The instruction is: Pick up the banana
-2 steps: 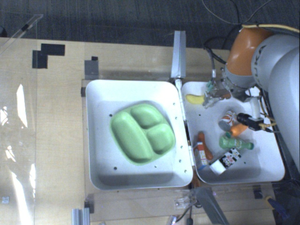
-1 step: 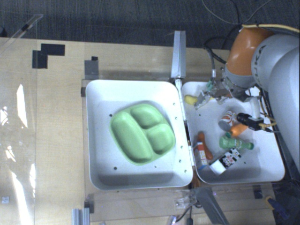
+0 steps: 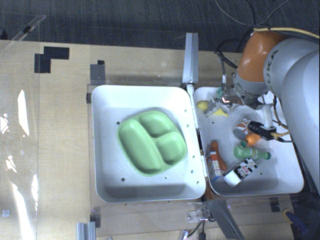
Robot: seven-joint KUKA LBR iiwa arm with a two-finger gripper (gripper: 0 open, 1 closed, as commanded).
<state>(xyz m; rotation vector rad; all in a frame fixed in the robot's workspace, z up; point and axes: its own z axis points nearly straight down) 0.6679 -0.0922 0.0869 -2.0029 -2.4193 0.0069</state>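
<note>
**A:** Edges, room to move?

**B:** Near side first. The right bin (image 3: 277, 181) had bare floor along its near wall, esp. the rt half. The left bin (image 3: 150, 188) had open white floor all round its tray, widest on the near strip. The divider btwn the bins ran near to far, and a red sauce bottle (image 3: 216, 160) lay right along it on the right-bin side. The far-left corner of the right bin was tight, w/ the arm (image 3: 300, 84) reaching over it from the right.

**A:** Where was the banana vs the gripper?

**B:** The banana (image 3: 202, 105) sat in that far-left corner, close to the divider and far wall. The gripper (image 3: 225, 100) was low over the same corner, just beside the yellow end, on its right. Another yellow bit showed just under it. Touching or not, couldn't tell. Open or closed, couldn't tell either.

**A:** Contents?

**B:** Right bin, near to far: a white-and-black pkg (image 3: 240, 171), the sauce bottle, a green bottle (image 3: 254, 153) on its side, an orange item (image 3: 252, 139), a small can-like item (image 3: 242, 126), then the banana. Left bin: a green three-section tray (image 3: 150, 141), about mid-bin.
</note>
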